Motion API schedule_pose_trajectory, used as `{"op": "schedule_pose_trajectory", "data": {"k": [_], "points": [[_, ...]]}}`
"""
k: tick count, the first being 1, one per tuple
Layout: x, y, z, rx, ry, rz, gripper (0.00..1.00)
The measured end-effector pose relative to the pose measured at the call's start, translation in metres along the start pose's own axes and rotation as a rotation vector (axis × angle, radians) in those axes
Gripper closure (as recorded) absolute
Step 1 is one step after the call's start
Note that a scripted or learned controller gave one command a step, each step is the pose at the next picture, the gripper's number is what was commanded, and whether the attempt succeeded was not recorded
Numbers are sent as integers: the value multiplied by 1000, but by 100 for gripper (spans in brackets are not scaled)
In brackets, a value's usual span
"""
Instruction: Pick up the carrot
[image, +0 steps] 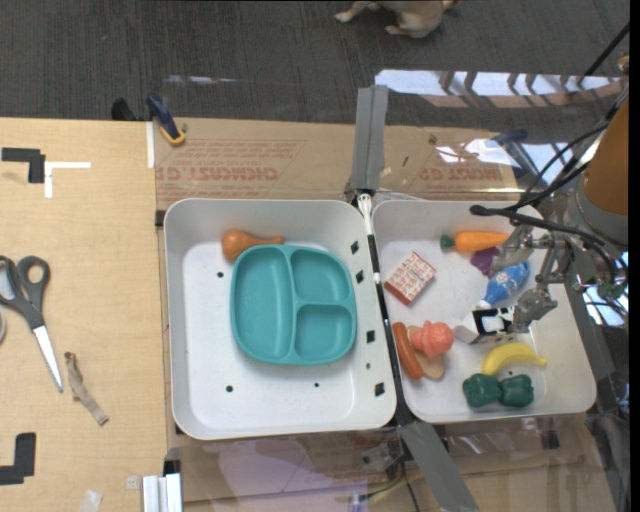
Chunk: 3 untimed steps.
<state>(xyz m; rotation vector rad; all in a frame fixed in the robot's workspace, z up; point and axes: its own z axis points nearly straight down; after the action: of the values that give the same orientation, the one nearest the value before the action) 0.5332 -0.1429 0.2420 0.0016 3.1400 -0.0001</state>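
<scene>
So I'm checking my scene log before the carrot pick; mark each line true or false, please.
1. The carrot lies in the right bin. True.
2. The teal tray sits in the right bin. False: it is in the left bin.
3. The banana lies beside the green pepper. True.
4. The scissors lie inside a bin. False: they lie on the bench, left of both bins.

Orange carrot (482, 240), right bin's far edge
</scene>
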Motion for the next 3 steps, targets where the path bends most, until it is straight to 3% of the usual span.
{"op": "schedule_pose_trajectory", "data": {"k": [1, 2, 3], "points": [[-64, -25, 40, 1, -3, 295, 0], [-113, -34, 121, 1, -6, 609, 0], [-111, -3, 147, 0, -7, 656, 0]]}}
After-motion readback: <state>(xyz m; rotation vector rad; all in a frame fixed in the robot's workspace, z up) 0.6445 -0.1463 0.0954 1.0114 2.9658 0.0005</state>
